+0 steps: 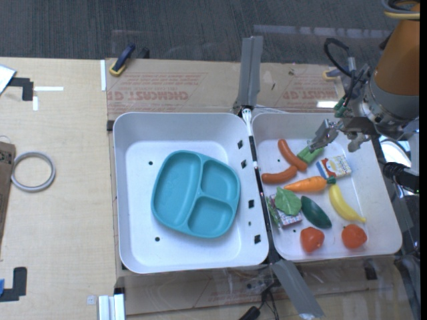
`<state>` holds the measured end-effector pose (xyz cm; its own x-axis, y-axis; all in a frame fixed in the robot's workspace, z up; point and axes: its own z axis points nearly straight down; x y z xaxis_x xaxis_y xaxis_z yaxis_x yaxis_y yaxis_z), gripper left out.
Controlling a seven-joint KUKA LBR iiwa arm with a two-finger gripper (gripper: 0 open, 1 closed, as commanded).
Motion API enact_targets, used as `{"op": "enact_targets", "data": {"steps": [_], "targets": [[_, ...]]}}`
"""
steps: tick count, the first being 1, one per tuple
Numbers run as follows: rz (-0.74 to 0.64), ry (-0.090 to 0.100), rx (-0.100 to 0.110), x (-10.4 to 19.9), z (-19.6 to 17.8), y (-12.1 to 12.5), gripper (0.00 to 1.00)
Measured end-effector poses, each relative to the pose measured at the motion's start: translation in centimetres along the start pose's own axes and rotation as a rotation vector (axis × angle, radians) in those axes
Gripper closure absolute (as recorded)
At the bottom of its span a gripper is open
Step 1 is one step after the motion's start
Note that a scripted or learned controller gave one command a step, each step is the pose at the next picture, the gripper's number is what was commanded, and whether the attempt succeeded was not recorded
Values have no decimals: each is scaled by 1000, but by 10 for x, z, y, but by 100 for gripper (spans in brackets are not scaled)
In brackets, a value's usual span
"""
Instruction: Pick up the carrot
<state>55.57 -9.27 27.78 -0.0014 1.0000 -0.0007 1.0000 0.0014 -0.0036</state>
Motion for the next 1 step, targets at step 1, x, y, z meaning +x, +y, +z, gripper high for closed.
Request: {"op": "enact_targets", "data": {"steps": [1], "targets": [[-131, 1, 0, -10, 116, -29, 0]]}}
